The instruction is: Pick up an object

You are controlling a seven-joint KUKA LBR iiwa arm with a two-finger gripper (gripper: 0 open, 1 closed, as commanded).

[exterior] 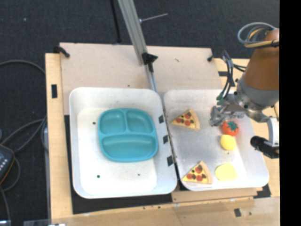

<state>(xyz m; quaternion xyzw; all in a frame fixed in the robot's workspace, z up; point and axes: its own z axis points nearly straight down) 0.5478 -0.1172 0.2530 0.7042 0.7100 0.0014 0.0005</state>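
Near edge, right bin [256, 175]: a pizza slice [198, 173] beside a yellow disc [226, 172].
Middle: a lemon [228, 142], with the tomato [230, 128] just above it.
Gripper [221, 116]: low over the tomato's left side; its grip can't be made out.
Farther: second pizza slice [186, 120].
Left bin [82, 107]: a teal divided plate [127, 135].

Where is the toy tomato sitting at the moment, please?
The toy tomato lies in the right bin, near its right side, just above the yellow lemon and directly beside the arm's hand.
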